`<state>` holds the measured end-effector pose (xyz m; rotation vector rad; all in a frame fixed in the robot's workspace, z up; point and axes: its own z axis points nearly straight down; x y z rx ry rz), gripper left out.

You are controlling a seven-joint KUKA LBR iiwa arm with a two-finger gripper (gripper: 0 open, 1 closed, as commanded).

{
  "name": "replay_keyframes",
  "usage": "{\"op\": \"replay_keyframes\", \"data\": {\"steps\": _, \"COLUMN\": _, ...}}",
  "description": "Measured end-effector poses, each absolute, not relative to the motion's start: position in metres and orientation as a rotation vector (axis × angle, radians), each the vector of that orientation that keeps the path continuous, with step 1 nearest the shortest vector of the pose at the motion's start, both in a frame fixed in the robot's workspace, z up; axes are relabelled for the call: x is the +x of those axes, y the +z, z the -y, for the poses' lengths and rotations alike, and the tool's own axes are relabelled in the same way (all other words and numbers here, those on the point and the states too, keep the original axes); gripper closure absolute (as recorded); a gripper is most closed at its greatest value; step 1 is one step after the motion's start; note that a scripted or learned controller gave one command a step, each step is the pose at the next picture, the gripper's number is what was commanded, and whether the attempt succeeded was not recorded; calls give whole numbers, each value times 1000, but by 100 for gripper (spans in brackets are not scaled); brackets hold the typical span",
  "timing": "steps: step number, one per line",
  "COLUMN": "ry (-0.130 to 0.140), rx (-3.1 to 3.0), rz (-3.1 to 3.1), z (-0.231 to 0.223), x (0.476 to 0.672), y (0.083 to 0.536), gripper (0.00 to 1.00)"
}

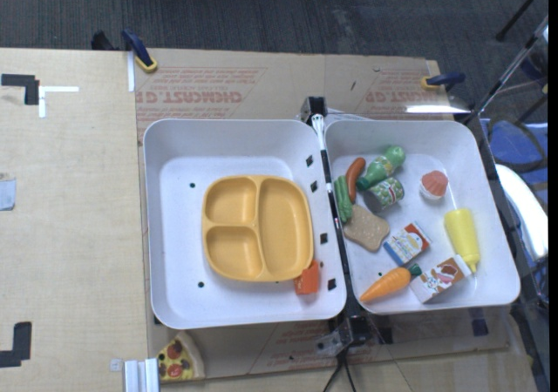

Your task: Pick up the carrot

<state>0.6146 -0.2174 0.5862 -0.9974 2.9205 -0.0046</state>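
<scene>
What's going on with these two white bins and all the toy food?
Nothing is being handled at this moment. The orange toy carrot with a green top lies untouched near the front of the right white bin, between a slice of toy bread and a small juice carton. The left white bin holds a yellow divided plastic plate. The pick has not begun.

Two white bins point(157, 233), one yellow plate point(258, 227), one carrot point(386, 284), two cartons point(406, 243).

The arm's pose and the pincer's state cannot be told here.
</scene>
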Motion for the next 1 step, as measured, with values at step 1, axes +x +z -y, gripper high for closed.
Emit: {"op": "replay_keyframes", "data": {"steps": 1, "ry": -6, "rx": -996, "rz": -2910, "z": 216, "x": 617, "y": 596, "gripper": 100}}
